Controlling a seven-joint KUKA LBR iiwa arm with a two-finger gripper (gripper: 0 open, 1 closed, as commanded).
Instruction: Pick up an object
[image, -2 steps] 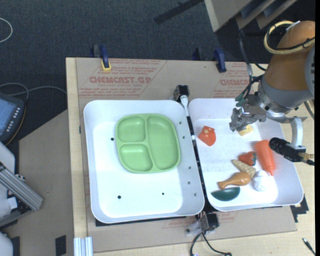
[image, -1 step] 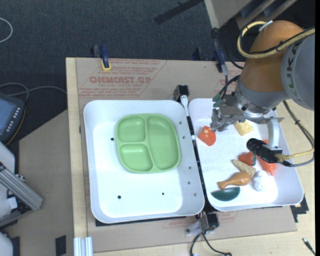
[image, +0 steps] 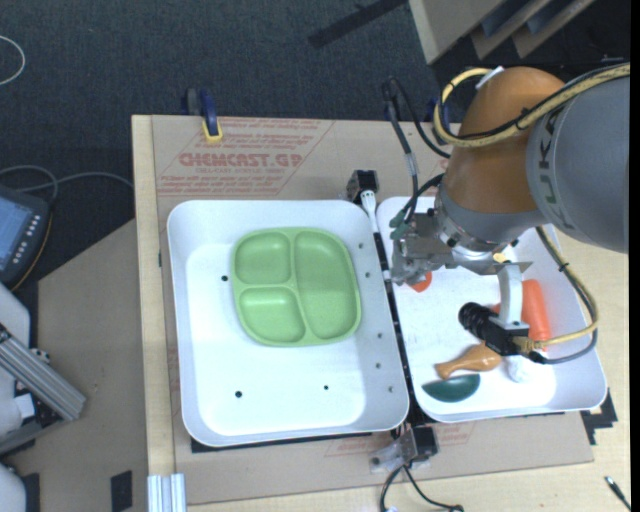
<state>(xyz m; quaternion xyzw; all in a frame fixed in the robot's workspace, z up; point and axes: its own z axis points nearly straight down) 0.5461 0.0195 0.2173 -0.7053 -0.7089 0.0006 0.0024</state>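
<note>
My gripper (image: 410, 270) hangs low over the right bin (image: 585, 395), close to the wall it shares with the left bin (image: 200, 340). From this angle I cannot tell whether it is open or closed, and nothing shows as held.

A small red piece (image: 423, 284) lies just beside the gripper, partly hidden. It is the nearest candidate and probably light, but little of it is exposed to grip.

Farther from the gripper, away from the shared wall, lies an orange carrot-shaped piece (image: 537, 306). It looks smooth, rigid and liable to roll, so it is best pinched across its middle.

Nearer the bin's front edge rests a teal scoop (image: 455, 388) with a tan handle, and that handle is the likelier hold.

On the gripper's other side, the left bin carries a green divided plate (image: 297, 285).
</note>
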